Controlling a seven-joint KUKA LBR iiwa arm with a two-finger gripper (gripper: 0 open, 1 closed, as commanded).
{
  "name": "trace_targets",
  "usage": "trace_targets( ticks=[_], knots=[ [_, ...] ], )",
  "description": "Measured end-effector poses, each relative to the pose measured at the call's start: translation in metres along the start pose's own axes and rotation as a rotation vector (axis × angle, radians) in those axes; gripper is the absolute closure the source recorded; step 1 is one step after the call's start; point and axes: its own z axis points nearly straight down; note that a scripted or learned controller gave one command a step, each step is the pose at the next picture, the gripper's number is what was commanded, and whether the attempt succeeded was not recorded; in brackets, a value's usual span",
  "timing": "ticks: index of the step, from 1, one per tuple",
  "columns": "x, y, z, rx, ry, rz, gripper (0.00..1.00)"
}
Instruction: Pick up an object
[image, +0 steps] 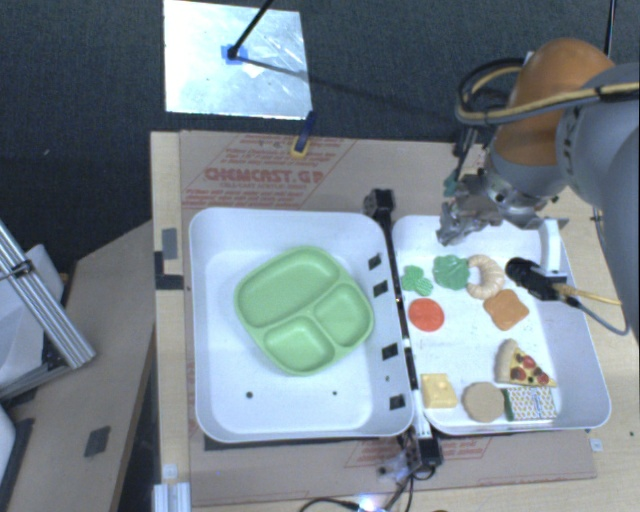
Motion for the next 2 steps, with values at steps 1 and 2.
trace_targets(
  ticks=[1,2],
  knots=[
    [0.0259,0.0286,-0.0032,0.000,0.000,0.000,1.00],
    [0.0219,0.0210,-0.0040,0.002,-0.001,0.006,1.00]
  ],
)
